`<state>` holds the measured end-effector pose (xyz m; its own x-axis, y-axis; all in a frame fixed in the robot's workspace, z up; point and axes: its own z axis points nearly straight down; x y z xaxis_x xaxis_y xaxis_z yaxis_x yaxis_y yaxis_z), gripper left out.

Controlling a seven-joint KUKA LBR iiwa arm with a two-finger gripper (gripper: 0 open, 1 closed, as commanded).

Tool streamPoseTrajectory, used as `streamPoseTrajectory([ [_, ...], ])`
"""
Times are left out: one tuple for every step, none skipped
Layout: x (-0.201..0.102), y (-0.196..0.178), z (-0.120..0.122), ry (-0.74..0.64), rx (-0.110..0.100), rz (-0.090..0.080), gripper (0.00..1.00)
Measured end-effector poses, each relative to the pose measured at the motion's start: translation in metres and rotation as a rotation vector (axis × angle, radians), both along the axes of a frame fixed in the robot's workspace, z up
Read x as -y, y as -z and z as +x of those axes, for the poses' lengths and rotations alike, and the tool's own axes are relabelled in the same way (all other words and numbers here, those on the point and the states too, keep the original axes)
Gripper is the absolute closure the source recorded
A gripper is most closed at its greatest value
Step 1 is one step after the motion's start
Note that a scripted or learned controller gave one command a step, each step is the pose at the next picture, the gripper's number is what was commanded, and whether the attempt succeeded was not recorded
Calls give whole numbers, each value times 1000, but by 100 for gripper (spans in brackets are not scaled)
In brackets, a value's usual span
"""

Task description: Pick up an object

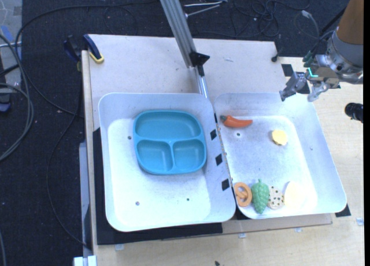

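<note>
Taking the right bin point(324, 143) as landmark: to its left, in the other bin point(115, 143), a blue plate point(170, 141) with three compartments is seen, smooth moulded plastic, no likely target. Inside the right bin, an orange carrot-like piece point(237, 122) lies near the left wall and a small yellow round point(279, 137) mid-floor; a pretzel point(242, 194), a bumpy green piece point(261, 196), a speckled cookie point(276, 198) and a pale piece point(293, 192) are crowded along the near wall. A miss is likely there: small, touching items against a sloped wall. The gripper point(305, 85) hovers above the far right corner, parted, nothing held.
</note>
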<state>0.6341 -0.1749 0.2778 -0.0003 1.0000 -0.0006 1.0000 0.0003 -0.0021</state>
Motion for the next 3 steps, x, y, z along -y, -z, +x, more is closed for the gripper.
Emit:
streamPoseTrajectory([
  [0,-1,1,0,3,-1,0],
  [5,43,2,1,-1,0,0],
  [-1,106,2,0,-2,1,0],
])
